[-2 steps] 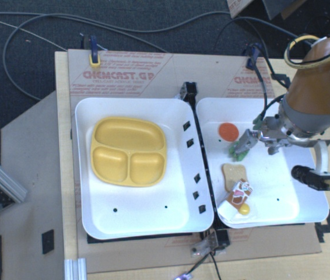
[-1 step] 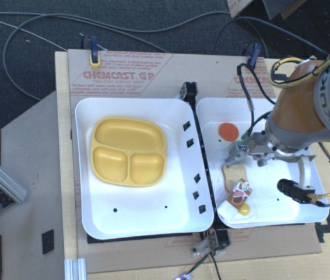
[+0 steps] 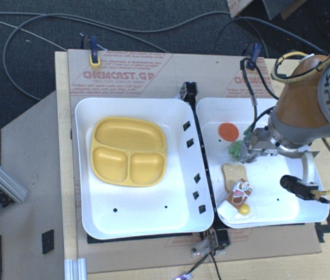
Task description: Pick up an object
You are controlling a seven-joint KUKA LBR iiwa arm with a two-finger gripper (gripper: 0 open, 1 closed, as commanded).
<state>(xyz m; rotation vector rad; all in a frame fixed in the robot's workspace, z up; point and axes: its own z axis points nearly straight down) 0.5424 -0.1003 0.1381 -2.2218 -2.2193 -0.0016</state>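
1. The arm (image 3: pixel 305 104) reaches in from the right over the right bin (image 3: pixel 270 212), its orange band above the bin's far right part.
2. The gripper (image 3: pixel 248 151) is low over the left half of that bin. It is seen from above and partly hidden by the wrist, so I cannot tell whether it is open or closed, and nothing can be seen held in it.
3. A green piece (image 3: pixel 235 149) lies just beside the gripper on its left. Whether the two touch is unclear.
4. A red disc (image 3: pixel 229 131) lies flat just beyond the green piece, towards the far wall and apart from the gripper.
5. Nearer the camera, a tan bread slice (image 3: pixel 233 175) lies flat on the bin floor, just below the green piece.
6. A red-and-white toy (image 3: pixel 240 192) touches the slice's near edge, and a small yellow ball (image 3: pixel 244 209) sits right against the toy — all three in a short row near the bin's left wall.
7. The left bin (image 3: pixel 147 214) holds a yellow plate (image 3: pixel 129 150) with three compartments, lying flat in the far left part, well apart from the gripper.
8. Both bins sit side by side on a brown board (image 3: pixel 127 74). A blue-and-yellow clamp (image 3: pixel 94 50) grips its far edge on the left, and a blue clamp (image 3: pixel 253 52) does so on the right.
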